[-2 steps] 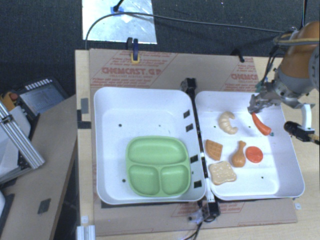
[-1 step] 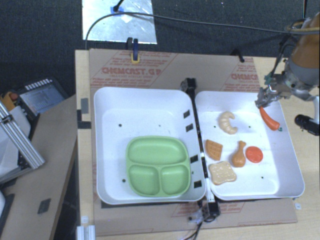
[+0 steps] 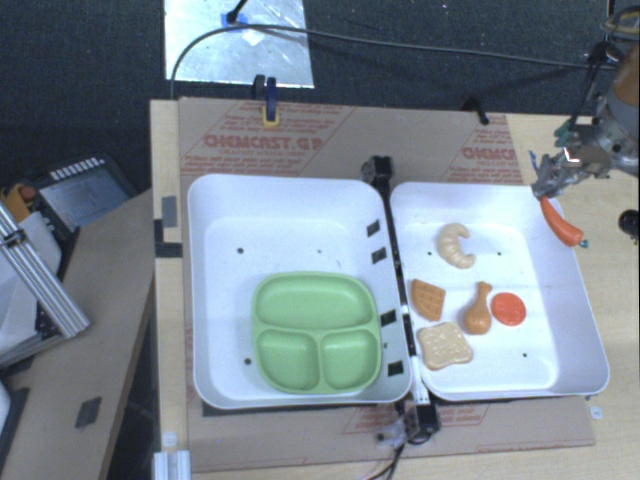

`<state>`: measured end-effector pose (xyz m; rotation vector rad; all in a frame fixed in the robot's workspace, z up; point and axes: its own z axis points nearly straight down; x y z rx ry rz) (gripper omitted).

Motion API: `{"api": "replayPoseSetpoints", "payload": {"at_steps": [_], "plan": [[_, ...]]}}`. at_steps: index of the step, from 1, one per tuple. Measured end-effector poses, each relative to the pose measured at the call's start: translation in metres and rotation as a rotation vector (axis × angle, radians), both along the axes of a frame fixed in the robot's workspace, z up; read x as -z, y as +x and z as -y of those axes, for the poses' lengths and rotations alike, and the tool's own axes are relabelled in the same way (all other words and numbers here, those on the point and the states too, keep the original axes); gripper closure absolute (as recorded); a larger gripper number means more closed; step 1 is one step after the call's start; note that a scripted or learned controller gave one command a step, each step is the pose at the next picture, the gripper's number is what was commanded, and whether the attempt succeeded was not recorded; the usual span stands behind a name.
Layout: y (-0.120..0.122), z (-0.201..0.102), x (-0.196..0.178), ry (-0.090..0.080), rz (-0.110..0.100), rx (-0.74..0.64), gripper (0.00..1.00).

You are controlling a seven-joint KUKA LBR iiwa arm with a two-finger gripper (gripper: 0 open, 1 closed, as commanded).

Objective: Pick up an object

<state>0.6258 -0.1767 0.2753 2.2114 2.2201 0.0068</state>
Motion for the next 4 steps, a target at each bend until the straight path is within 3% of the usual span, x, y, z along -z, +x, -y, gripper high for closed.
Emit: {"api": "replayPoseSetpoints", "payload": {"at_steps": [1, 4], "plan": [[0.002, -0.047, -0.002, 0.004, -0.006, -0.005, 1.0], [-0.01, -0.204, 0.044, 0.005, -0.009, -0.006, 1.0]]}}
